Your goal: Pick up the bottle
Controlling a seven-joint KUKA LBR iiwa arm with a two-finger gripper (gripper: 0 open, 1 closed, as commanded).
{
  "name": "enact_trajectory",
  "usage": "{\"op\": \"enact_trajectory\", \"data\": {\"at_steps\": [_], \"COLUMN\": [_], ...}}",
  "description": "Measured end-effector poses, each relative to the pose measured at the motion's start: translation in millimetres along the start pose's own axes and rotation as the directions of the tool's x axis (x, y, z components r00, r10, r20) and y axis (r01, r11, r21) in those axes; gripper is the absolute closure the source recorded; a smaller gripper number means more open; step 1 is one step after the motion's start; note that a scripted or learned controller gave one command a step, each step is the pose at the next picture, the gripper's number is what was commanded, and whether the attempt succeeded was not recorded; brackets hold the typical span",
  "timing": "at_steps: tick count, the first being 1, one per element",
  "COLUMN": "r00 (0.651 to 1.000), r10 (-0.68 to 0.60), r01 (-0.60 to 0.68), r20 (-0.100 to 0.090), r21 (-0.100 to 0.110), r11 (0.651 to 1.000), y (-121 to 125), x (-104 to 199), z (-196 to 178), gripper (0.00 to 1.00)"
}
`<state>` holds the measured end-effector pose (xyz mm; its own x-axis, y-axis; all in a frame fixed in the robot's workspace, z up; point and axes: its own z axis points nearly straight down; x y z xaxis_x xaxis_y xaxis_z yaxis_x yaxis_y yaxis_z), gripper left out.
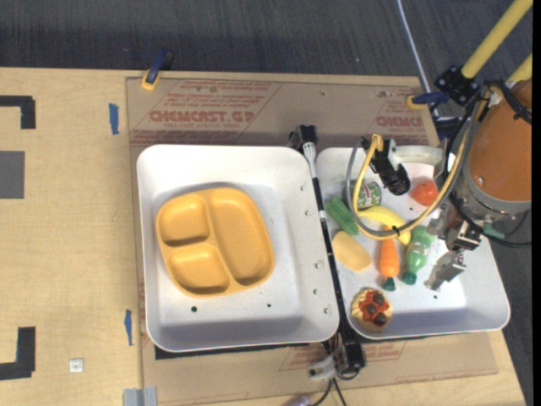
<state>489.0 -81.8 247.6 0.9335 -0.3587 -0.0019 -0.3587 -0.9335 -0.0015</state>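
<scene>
Dark blue-grey carpet floor beyond; tan tabletop with brown cardboard sheet, blue tape marks, even overhead light

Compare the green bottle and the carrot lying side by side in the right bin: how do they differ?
The green bottle is translucent green with a darker cap at its lower end; the carrot is solid orange, with its green tip also at the lower end. The bottle leans slightly, while the carrot runs nearly straight up and down the view. The bottle lies nearer the gripper, the carrot one place further left. Both lie flat and look similar in length.
</scene>
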Motion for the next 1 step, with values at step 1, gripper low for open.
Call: {"op": "enact_trajectory", "data": {"at_steps": [1], "r00": [0.984], "r10": [0.179], "r01": [-0.179], "r20": [0.001], "r21": [-0.001], "r11": [0.984], "y": [0.4], "x": [41.4], "z": [120.5], "gripper": [0.0]}}
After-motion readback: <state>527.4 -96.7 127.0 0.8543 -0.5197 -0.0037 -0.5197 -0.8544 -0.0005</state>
